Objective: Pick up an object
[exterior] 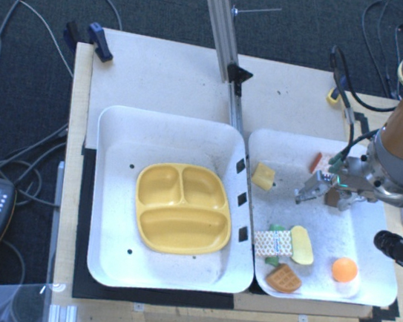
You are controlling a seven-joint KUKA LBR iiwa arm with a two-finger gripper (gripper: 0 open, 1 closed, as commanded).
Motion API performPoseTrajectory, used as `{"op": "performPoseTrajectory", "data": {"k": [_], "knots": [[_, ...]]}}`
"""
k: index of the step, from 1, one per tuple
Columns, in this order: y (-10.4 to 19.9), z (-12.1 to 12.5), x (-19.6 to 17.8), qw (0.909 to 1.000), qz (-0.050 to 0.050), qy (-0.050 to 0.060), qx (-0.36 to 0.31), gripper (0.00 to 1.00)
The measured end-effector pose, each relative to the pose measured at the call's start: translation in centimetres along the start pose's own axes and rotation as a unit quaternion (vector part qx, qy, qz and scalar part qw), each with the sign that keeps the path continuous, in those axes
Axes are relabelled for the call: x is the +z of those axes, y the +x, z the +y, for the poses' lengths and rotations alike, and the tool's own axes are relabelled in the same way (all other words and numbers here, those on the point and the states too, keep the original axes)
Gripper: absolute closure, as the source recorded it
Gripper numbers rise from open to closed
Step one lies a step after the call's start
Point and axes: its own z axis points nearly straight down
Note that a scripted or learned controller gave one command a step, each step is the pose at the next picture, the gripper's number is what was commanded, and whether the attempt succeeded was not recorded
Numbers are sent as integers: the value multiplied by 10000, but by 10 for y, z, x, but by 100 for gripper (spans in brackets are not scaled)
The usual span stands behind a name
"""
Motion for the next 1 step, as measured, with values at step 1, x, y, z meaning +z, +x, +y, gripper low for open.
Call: {"op": "performPoseTrajectory", "data": {"k": [1], "knots": [[0,0,0,10000,-1,-5,4,0]]}}
